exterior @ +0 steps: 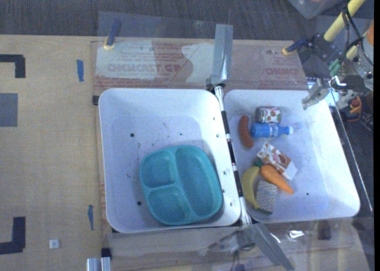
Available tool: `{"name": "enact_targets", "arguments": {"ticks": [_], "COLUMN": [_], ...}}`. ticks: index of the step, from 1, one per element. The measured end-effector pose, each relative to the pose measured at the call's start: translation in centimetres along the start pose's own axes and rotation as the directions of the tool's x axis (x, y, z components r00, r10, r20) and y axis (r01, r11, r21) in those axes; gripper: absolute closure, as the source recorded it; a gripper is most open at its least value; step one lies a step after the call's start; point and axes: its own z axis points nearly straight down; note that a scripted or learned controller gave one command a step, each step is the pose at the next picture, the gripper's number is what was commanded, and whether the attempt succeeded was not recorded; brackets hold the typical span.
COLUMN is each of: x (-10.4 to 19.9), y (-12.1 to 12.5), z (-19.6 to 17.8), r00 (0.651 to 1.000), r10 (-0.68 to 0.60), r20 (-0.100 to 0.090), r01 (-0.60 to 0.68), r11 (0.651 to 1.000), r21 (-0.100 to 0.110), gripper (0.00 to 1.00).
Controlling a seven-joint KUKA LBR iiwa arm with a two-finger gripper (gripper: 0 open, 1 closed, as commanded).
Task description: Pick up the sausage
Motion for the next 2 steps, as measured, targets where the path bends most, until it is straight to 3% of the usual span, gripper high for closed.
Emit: {"name": "enact_targets", "arguments": {"ticks": [1,2], "x": [0.8,3.8], "y": [-4.7,2.1], "z": [15.4,17.5], "r00": [0.999,0.997], "r10": [0.035,-0.077], "r20": [0.000,0.013], "r01": [-0.035,0.077], "r11": [0.999,0.996], "r21": [-0.002,-0.041], "gripper": [0.00,0.00]}}
